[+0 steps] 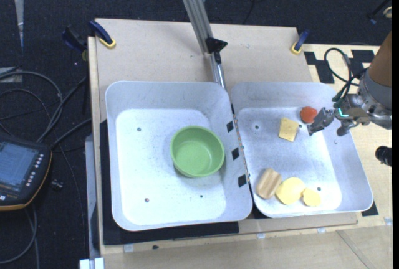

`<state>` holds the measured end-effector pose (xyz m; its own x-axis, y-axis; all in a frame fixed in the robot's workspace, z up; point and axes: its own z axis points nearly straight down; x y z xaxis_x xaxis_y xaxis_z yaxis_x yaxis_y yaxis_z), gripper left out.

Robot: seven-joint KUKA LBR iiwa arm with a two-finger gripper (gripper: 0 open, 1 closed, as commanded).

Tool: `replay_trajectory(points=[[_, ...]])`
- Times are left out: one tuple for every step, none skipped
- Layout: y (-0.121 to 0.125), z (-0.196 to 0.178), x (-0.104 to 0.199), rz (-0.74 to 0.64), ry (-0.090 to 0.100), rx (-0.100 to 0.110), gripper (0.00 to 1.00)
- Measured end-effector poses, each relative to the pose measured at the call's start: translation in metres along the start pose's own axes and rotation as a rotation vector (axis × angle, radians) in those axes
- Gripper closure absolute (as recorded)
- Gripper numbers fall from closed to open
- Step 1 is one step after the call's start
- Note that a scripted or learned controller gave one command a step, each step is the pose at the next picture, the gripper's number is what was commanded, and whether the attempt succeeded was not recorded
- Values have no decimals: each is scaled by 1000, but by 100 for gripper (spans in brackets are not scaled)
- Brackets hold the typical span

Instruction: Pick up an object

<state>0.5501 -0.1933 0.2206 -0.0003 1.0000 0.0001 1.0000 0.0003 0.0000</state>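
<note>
We see the gripper [330, 123] over the right bin [349, 165], near its far right side, fingers spread and holding nothing. The nearest object — a small orange-red ball [308, 114] — lies just left of the left finger; we cannot tell whether they touch. A yellow cube [288, 130] sits further left. Three tan and yellow pieces [290, 190] cluster near the front — well apart from the gripper.

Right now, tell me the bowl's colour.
Green; the bowl shows in the camera view, in the left bin.

Green bowl [197, 151], orange ball [308, 114] — speckled white bins [156, 212].
</note>
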Motion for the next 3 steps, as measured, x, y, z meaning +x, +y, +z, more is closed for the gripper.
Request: replay_trajectory(points=[[0, 0, 0, 0, 0, 0, 0], [8, 57, -1, 0, 1, 5, 0], [5, 100, -2, 0, 1, 4, 0]])
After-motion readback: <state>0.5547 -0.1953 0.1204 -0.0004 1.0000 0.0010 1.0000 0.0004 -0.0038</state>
